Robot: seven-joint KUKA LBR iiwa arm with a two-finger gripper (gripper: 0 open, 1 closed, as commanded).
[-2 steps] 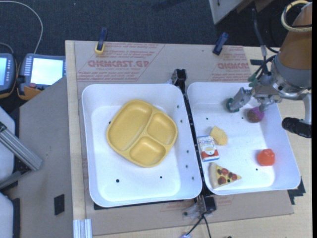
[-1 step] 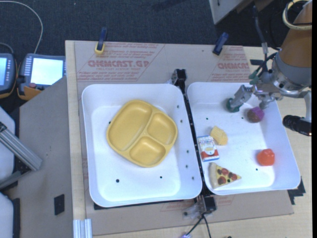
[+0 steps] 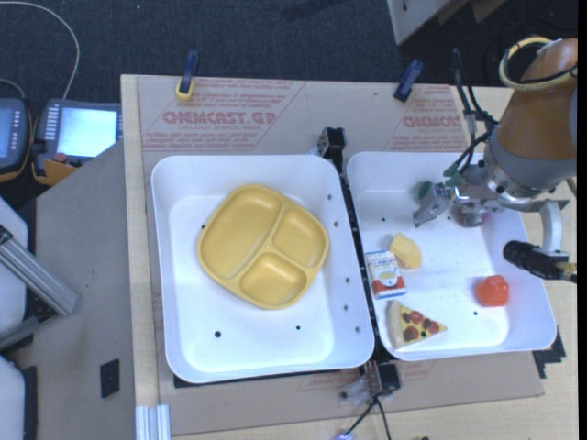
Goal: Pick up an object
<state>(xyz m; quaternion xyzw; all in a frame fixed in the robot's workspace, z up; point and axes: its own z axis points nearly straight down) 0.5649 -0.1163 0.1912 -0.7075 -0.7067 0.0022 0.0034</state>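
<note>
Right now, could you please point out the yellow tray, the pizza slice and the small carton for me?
Yellow tray (image 3: 263, 246): camera view, on the ridges where its three compartments meet.
Pizza slice (image 3: 414, 324): camera view, on the topping in its middle.
Carton (image 3: 385, 274): camera view, on the middle of its printed top face.

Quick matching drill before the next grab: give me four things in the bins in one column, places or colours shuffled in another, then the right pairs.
1 divided plate
2 pizza slice
3 tomato
4 small carton

A red, right bin near the right wall
B yellow, left bin
C against the divider, right bin
D right bin's near edge

Pairs: 1-B, 2-D, 3-A, 4-C
</note>
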